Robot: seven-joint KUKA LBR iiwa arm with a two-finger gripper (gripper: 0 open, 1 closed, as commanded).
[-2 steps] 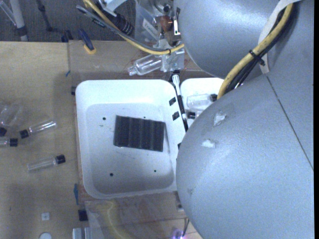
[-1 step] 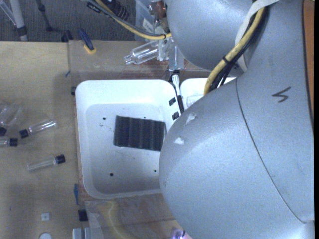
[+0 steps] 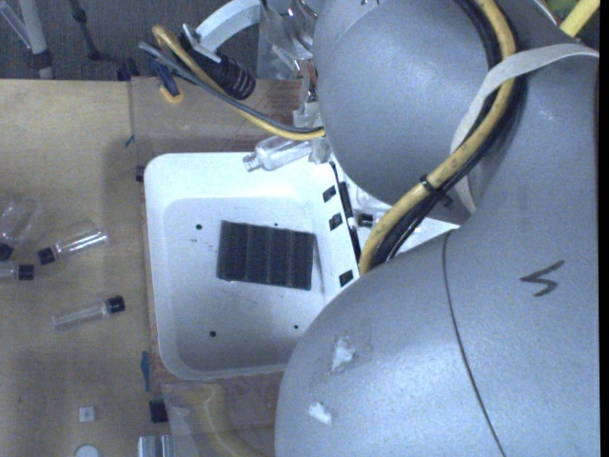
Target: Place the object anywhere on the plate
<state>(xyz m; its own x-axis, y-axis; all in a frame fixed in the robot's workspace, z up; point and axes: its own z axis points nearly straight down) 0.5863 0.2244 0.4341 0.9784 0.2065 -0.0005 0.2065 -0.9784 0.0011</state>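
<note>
Plainly, little of the work looks done; the gripper (image 3: 303, 108) hangs at the far edge of the left bin (image 3: 157, 255), half hidden under the bulk of the grey arm (image 3: 447, 255), and whether it is spread or pressed together I cannot tell. Just beneath it, at the bin's far rim, lies a small clear bottle (image 3: 281, 152), on its side with its cap pointing left; I take this to be the object, though whether the gripper is pinching it or merely close to it cannot be made out. The dark ribbed plate (image 3: 266, 255) sits flat on the bin floor, nearer and a little left of the bottle, with nothing on it; bottle and plate are apart, with bare white floor between them. So the placing itself is not yet done; what remains, by my reckoning, is to bring the bottle over the plate and set it down. Farther left, on the wooden bench (image 3: 67, 160), a few small vials (image 3: 81, 244) lie scattered, well apart from the bin.
</note>
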